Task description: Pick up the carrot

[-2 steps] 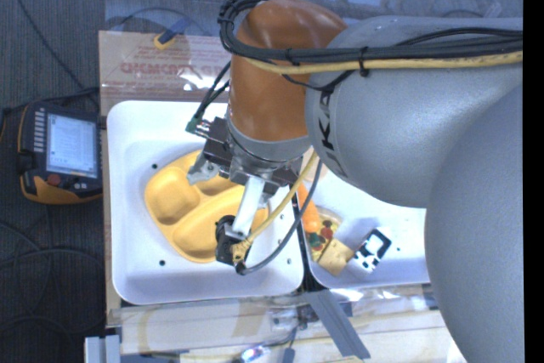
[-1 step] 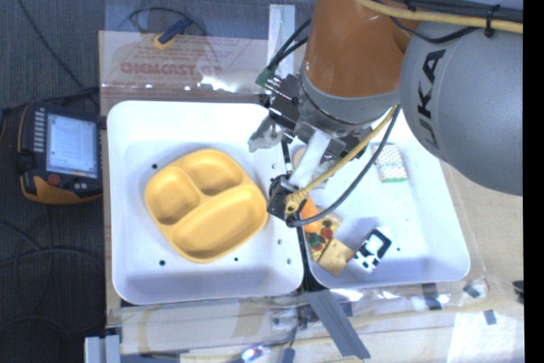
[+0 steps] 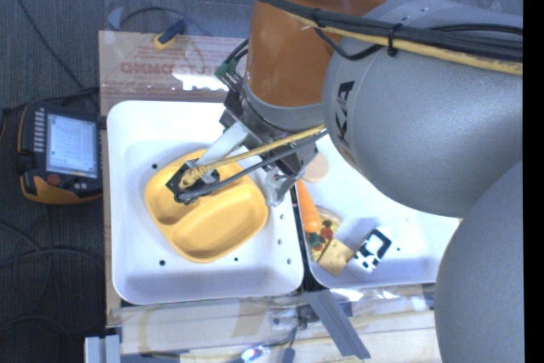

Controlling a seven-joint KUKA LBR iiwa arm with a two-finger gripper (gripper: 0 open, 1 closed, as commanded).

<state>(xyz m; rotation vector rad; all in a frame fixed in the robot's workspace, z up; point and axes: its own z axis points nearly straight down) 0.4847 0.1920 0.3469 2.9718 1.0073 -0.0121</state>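
Carrot (image 3: 307, 207): lying in the right bin (image 3: 408, 263), just beside the divider, long axis running from upper left to lower right.
Claw (image 3: 189, 181): hanging over the yellow bowl (image 3: 212, 221) in the left bin (image 3: 136, 140); 2 dark fingers are standing slightly apart, gripping nothing.
Relation: the carrot is lying to the claw's right, across the divider, well apart.
Neighbours: a tan block (image 3: 336, 255) is sitting near the carrot's lower end.
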